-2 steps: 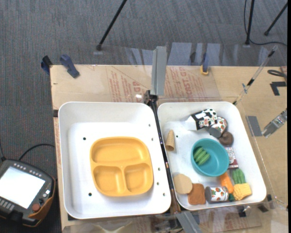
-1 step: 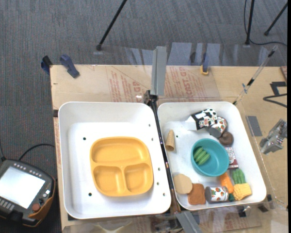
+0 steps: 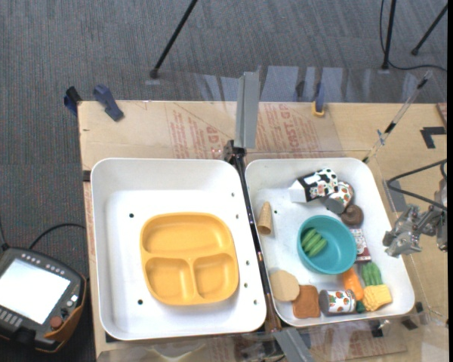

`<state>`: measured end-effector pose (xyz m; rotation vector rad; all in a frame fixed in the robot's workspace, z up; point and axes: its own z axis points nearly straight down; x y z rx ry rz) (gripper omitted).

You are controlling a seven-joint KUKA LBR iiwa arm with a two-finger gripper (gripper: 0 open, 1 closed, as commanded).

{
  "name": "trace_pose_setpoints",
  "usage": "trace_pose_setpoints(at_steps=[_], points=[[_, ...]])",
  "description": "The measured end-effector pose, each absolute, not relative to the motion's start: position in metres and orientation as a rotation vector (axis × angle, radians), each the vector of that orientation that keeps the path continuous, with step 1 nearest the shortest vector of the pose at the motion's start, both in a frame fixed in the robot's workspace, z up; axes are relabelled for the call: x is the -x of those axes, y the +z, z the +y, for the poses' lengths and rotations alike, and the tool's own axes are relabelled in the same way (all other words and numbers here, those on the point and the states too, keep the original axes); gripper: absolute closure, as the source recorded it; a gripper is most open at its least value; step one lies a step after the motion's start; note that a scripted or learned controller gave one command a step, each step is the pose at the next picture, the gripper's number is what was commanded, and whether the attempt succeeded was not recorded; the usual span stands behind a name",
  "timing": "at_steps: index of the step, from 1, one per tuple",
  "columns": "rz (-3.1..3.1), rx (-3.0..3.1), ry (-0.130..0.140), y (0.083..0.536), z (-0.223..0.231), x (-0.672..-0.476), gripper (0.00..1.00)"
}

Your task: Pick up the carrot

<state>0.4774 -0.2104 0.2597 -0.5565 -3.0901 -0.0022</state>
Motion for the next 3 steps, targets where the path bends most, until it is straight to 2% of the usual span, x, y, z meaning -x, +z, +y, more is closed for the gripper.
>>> trace_pose_setpoints(at_steps=[1, 2, 3], points=[[-3.104, 0.555, 0.002, 0.363, -0.214, -0.479, 1.0], [-3.135, 0.182, -0.003, 0.317, -0.211, -0.478, 1.0], [-3.134, -0.04, -0.008, 0.22, -0.209, -0.478, 1.0]])
